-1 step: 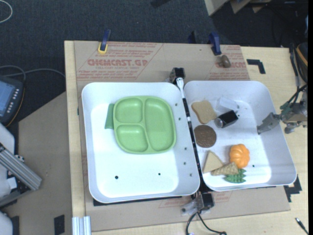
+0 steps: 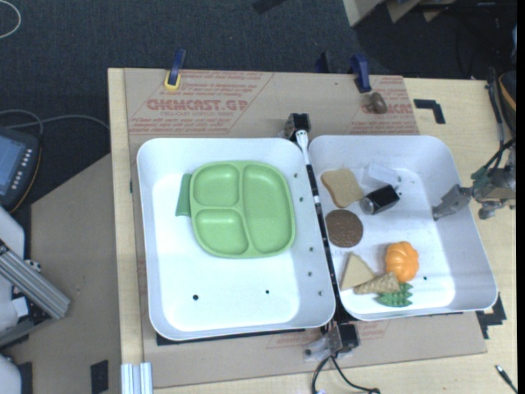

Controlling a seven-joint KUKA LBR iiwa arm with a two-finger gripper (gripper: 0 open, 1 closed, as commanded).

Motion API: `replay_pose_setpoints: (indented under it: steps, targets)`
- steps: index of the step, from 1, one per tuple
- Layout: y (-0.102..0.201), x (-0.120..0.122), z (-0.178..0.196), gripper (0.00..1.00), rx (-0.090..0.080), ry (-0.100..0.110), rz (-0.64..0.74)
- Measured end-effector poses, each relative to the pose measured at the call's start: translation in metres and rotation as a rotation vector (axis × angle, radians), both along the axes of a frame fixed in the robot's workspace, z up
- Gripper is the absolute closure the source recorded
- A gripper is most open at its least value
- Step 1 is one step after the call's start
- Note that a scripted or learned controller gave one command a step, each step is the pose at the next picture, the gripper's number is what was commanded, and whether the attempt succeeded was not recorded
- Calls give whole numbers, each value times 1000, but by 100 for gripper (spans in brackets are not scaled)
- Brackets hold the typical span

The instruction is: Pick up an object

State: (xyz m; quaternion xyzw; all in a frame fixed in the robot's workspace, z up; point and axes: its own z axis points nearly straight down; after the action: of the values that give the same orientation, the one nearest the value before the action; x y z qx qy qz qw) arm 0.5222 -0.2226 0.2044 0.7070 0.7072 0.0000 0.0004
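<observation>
The orange toy pumpkin sits in the right bin, probably light, rigid and rounded; grip across its middle. Around it lie a brown disc, bread slice and black cylinder. The jaws hang over the bin's right rim; I cannot tell their opening

Green divided plate, orange pumpkin, brown round cookie, white bins.
</observation>
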Motion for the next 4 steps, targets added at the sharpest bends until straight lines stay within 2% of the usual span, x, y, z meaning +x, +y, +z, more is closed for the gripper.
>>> replay_pose_setpoints:
  steps: [1, 2, 3, 4]
  targets:
    - [2, 8, -45, 0, 2, 3, 1]
    - [2, 7, -107, 0, 9, 6, 2]
    - [6, 9, -120, 0, 10, 4, 3]
    - [4, 8, -109, 100, 4, 1, 2]
